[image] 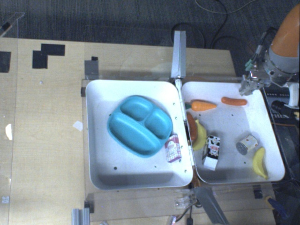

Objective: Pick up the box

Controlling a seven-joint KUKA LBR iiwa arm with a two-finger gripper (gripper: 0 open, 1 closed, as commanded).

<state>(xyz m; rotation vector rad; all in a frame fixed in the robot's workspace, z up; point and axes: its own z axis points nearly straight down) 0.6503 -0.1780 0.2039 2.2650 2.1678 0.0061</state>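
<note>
2 white bins side by side on a wood bench, metal divider post at the far end of the seam. Left bin holds a blue 3-section plate, tilted diagonally near centre, and a small red-and-white carton lying just off the plate's near-right edge, close to the bin's right wall. Right bin holds the box: small, black-and-white print, white end facing the camera, lying near the bin's left-centre, just right of a banana. That banana sits against the left wall next to a reddish item too hidden to name. Carrot at far left of the right bin, orange sausage-shaped piece beside it toward the far wall. Grey cylinder right of the box, apart from it. 2nd banana near the near-right corner. Arm enters at upper right, orange band visible; gripper hangs over the far-right corner of the right bin, well apart from the box, nothing seen between it and any item. Whether the gripper is released or clenched, cannot tell. Black cable loops on the dark floor beyond the bench.
</note>
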